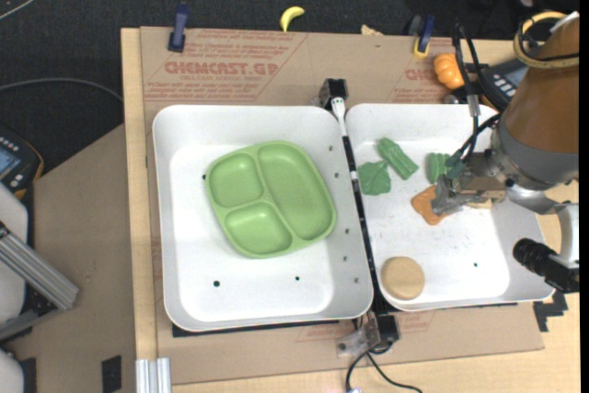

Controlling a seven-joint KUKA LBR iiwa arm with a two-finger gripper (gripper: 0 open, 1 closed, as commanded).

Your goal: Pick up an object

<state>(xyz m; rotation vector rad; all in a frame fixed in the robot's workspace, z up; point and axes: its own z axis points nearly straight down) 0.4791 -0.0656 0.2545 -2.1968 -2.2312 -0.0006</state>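
gripper (448, 196) low in right bin (479, 285), fingertips down at orange piece (425, 203), grip state impossible to tell, green pieces (386, 166) just left, tan disc (402, 277) near front wall, green divided plate (269, 198) in left bin (184, 225)

Small objects lay scattered in the right white bin.
A flat orange piece (424, 203) sat under the gripper's tip; green leafy plastic pieces (386, 165) lay near the bin's left wall, and a round tan bun-like disc (402, 277) rested near the front edge.
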